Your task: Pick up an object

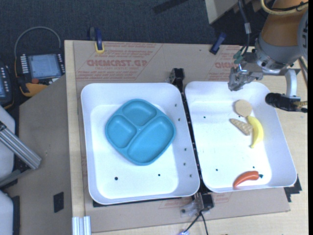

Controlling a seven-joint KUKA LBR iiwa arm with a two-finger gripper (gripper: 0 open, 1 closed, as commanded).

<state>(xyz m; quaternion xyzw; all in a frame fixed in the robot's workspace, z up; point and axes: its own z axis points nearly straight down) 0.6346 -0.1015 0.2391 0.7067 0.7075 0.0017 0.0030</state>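
In the right bin [215, 146] lie a yellow banana [255, 130], a tan bread-like piece [240, 126], a round beige cookie-like piece [243, 107] and a red chili pepper [246, 178]. My gripper [236, 83] hangs over the bin's far edge, above and just left of the beige piece, with nothing seen between its fingers. The fingers point down and are too small and dark to read.
The left bin [98, 170] holds a blue divided plate [140, 131]. A black clamp [176, 75] sits between the bins at the far side. A cardboard sheet [132, 58] lies under both bins. A pendant with a screen [43, 65] rests at the far left.
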